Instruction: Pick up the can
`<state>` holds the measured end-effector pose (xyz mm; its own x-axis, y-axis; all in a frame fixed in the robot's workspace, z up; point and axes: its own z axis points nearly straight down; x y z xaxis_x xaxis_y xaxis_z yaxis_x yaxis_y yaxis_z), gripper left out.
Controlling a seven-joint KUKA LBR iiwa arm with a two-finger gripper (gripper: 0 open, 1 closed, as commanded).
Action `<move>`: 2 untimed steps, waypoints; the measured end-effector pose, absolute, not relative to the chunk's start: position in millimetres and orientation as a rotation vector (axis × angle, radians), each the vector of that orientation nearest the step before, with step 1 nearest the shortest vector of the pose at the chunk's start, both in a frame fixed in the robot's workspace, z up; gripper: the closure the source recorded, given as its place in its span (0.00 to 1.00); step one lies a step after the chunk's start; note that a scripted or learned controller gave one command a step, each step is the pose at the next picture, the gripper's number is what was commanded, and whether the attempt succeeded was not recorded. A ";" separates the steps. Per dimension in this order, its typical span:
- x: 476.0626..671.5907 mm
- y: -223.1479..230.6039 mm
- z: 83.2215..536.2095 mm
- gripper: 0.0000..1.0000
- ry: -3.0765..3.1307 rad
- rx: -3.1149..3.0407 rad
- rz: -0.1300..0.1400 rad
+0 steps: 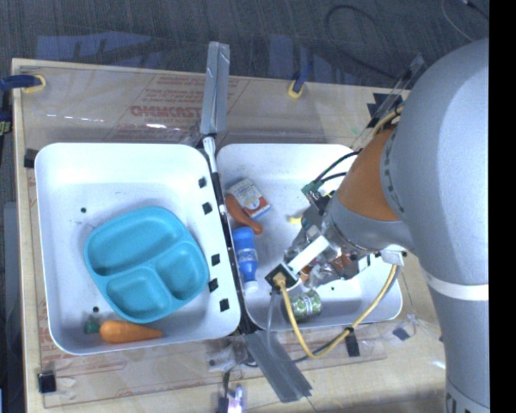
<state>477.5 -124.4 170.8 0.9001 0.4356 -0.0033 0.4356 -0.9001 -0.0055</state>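
Bench-mounted right bin: gripper, lower right of centre, sits on the can; closure cannot be determined, lift not yet done.

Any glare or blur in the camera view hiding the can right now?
Camera view: sharp enough, evenly lit; glare streaks only on the clear sheet behind the bins. The can sits partly under the gripper in soft shadow, its label unreadable.

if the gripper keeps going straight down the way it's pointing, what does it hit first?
Most likely the can: the gripper points down toward the right bin floor, and the can lies right under its tip. Depth is unclear from above; contact may already exist.
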 end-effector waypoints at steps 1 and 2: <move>476.7 -138.5 200.6 1.00 -0.644 -3.073 0.002; 476.7 -139.4 223.3 1.00 -0.409 -3.113 0.005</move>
